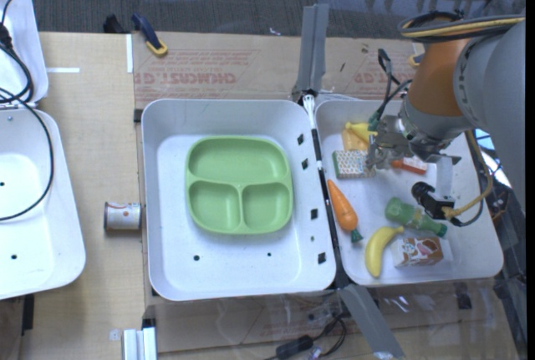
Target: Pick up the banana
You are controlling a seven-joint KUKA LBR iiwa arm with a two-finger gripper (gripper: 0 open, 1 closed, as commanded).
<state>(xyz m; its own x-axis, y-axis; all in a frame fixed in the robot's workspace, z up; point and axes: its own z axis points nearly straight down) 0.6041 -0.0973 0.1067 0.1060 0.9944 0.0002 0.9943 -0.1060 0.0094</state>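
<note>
My arm: I am reaching in from the right, my grey body and orange band (439,78) hanging over the far right part of the right bin (476,266).
My gripper (380,156): I am hovering over the far half of the right bin, just beside a small speckled block (352,164); my fingers are too dark and small against the clutter, so I cannot tell whether they are apart or together, and I am seeing nothing between them.
Banana (379,248): it is lying in the near half of the right bin, curved, its far end pointing toward the green bottle (415,216) and its near end toward the bin's front rim; it is well apart from my gripper.
Carrot (343,208): it is lying along the left wall of the right bin, just left of the banana, its green end nearest the banana.
Carton (418,250): a small brown and white pack is sitting just right of the banana, seemingly touching it.
Yellow item (358,134): it is resting at the far left of the right bin, beyond the speckled block.
Red item (411,167): it is lying under my wrist, partly hidden.
Left bin (167,266): it is bearing a green divided plate (240,185) with three compartments.
Bench (92,166): a small can (123,216) is lying on its side just left of the left bin.
</note>
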